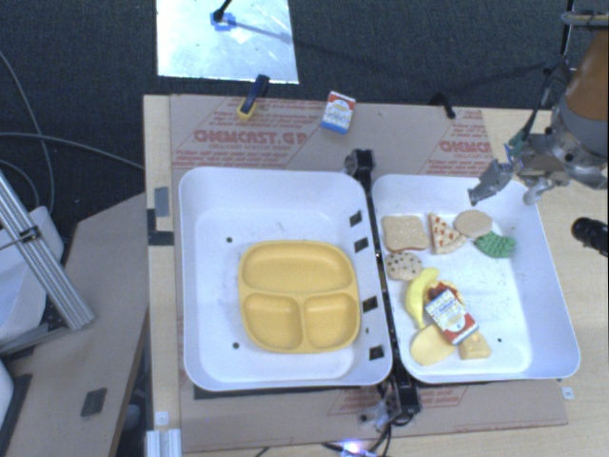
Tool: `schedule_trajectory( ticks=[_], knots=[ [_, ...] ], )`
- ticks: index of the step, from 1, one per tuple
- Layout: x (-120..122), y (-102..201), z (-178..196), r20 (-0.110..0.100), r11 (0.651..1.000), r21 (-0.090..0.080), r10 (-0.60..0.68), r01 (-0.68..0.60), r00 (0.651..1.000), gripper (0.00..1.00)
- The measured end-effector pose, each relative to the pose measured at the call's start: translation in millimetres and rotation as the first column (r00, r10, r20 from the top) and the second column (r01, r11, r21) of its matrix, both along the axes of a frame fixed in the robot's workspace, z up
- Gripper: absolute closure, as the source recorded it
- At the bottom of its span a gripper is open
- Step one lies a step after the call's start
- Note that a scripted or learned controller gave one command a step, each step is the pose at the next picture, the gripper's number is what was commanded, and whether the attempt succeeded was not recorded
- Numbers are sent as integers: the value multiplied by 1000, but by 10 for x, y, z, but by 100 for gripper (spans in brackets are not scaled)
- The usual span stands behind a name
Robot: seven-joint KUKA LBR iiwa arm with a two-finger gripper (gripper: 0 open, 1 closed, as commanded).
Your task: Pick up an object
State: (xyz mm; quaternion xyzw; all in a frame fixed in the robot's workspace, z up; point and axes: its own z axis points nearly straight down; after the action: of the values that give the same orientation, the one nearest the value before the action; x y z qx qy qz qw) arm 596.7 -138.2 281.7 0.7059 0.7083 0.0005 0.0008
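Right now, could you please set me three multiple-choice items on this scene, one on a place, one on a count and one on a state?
1. Where does the yellow tray lie?
A. In the left bin
B. In the right bin
C. On the floor

2. How many compartments does the tray have?
A. One
B. Three
C. Five

3. How does the end effector stand relative to the food?
A. Clamped on the banana
B. Pressing on the pizza slice
C. Above the right bin's far edge, holding nothing

Answers: 1 A, the tray sits in the left bin. 2 B, one wide section and two smaller ones show. 3 C, it hangs above the right bin, beside the cookie, with no item between its fingers.
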Motion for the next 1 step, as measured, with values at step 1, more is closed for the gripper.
schedule_trajectory(
  ticks=[1],
  knots=[
    [137, 332, -1108, -9, 1000, 3, 4, -4, 1000, 0]
  ],
)
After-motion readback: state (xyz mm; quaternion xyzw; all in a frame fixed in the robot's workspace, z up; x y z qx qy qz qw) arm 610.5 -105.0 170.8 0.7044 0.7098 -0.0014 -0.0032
